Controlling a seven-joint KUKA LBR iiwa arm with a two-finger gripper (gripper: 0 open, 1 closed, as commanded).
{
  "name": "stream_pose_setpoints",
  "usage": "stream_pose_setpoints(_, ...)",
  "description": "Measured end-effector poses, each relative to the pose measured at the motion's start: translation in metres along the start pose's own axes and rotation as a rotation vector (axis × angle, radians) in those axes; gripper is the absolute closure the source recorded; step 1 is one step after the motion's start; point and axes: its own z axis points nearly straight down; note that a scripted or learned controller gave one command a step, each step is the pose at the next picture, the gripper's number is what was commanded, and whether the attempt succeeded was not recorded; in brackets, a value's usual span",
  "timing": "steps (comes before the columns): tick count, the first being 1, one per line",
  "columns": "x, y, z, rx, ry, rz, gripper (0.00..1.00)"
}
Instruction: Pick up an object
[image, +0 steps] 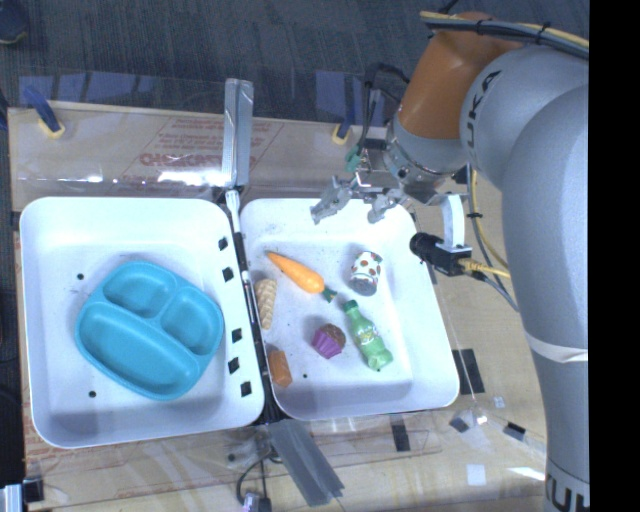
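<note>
Six small items lie in our right white bin; the orange plastic carrot lies near its middle. Our grey two-finger gripper hovers spread apart and empty above the far rim. We should descend straddling the carrot crosswise.

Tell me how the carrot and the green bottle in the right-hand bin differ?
The carrot is orange and tapers to a point; the green bottle is green with a narrower neck. The carrot lies nearer the bin's middle wall, the bottle nearer its outer side. Both lie flat, slanted the same way, in the right bin.
</note>
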Motion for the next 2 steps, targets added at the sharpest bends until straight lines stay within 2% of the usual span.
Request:
stream_pose_setpoints(1, -0.096, -0.061, 0.079, -0.001, -0.001, 0.006, 0.0)
stream_pose_setpoints(2, -0.093, -0.13, 0.149, 0.0, 0.001, 0.003, 0.0)
